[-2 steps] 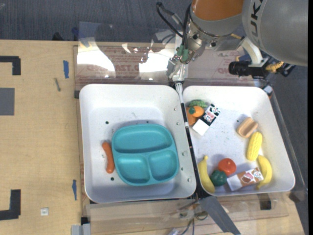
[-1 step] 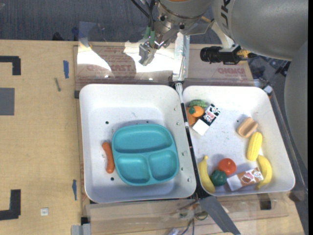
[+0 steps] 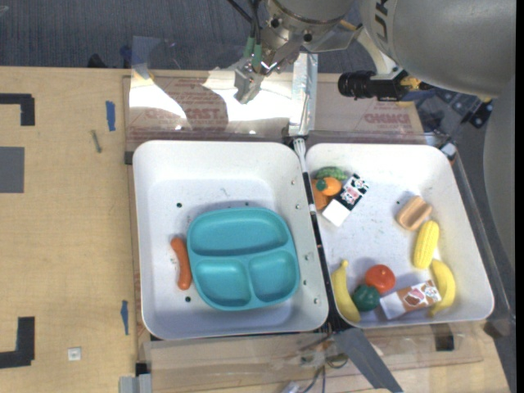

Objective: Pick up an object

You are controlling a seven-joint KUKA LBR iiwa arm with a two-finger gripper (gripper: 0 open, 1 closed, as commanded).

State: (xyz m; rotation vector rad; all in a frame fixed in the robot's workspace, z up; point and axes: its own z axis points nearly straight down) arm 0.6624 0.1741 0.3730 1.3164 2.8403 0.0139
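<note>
My gripper (image 3: 274,88) hangs high above the back rim of the two bins, over the seam between them. Its fingers (image 3: 246,80) stand apart, open, with nothing between them. In the right bin (image 3: 385,164) lie a toy carrot (image 3: 327,184), a small cow-print carton (image 3: 349,196), a hot dog bun (image 3: 413,211), a corn cob (image 3: 426,244), two bananas (image 3: 444,282) (image 3: 344,293), a tomato (image 3: 380,277) and a small printed box (image 3: 417,295). The left bin (image 3: 164,178) holds a teal divided plate (image 3: 241,256) and an orange sausage (image 3: 182,262) beside it.
The raised rims where the bins meet (image 3: 304,211) run down the middle. The grey arm (image 3: 458,23) fills the top right. A shiny plastic-covered board (image 3: 188,105) lies behind the bins. Brown bench surface (image 3: 65,219) stretches to the left.
</note>
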